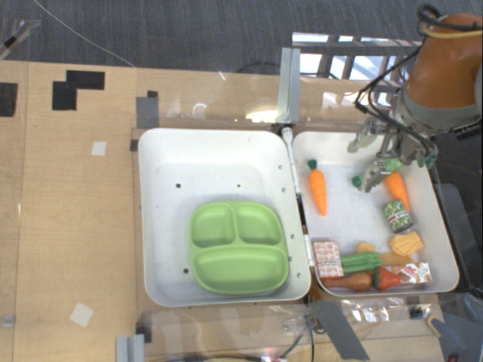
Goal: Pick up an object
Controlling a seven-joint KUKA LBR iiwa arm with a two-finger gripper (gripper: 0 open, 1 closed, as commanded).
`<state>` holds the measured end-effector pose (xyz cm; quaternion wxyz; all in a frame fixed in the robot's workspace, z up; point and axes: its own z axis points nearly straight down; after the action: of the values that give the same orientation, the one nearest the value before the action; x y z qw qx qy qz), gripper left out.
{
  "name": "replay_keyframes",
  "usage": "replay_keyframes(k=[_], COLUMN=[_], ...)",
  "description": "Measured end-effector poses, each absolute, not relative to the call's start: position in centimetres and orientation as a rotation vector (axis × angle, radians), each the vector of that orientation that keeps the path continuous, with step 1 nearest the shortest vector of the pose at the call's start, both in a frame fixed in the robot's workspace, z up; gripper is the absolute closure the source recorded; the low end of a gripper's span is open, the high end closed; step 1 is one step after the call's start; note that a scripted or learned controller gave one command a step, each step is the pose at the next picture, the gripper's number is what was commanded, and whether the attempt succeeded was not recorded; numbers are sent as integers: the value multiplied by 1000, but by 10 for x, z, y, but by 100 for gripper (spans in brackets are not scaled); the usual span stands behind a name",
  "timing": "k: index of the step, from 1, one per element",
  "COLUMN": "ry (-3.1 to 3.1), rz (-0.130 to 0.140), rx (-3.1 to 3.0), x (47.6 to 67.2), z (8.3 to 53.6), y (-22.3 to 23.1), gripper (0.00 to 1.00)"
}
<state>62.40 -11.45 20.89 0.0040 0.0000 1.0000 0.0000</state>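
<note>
Where fingers [383, 166] hang, carrot [396, 188] beside.

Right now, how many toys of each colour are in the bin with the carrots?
Orange carrots: 2
Green: 2, can, long vegetable
Red-and-white boxes: 2
Yellow-orange piece: 1
Red-brown pieces: 2
Total: 9

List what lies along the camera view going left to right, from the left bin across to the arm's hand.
Left bin → green divided plate → right bin's left carrot → hand, beside a second carrot.
</note>
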Motion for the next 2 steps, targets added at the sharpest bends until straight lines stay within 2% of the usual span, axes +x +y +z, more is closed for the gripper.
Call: replay_keyframes(k=[1,2], ry=[3124,3129], rz=[-4,3], rx=[-43,-13], x=[624,631], z=[91,89], y=[-147,-88], gripper=[0,0])
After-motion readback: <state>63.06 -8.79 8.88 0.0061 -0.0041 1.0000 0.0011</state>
